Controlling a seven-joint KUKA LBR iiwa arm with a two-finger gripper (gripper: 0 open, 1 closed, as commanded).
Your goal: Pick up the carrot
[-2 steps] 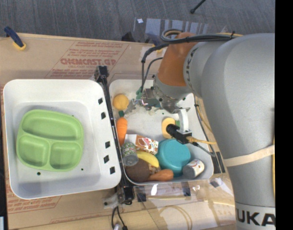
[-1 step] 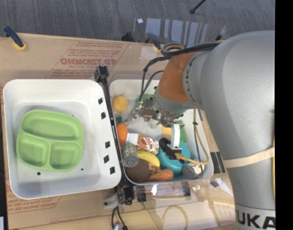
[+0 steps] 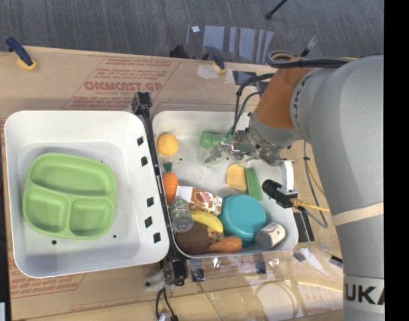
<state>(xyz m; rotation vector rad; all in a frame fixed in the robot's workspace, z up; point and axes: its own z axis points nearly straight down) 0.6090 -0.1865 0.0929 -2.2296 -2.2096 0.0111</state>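
While apart, carrot [image 3: 170, 183] claw's [image 3: 222, 149] lower-left.

bins [image 3: 21, 129]: 2 | green tray [image 3: 69, 194]: 1 | carrot [image 3: 170, 184]: 1 | banana [image 3: 208, 220]: 1 | teal bowl [image 3: 243, 217]: 1 | yellow ball [image 3: 167, 144]: 1
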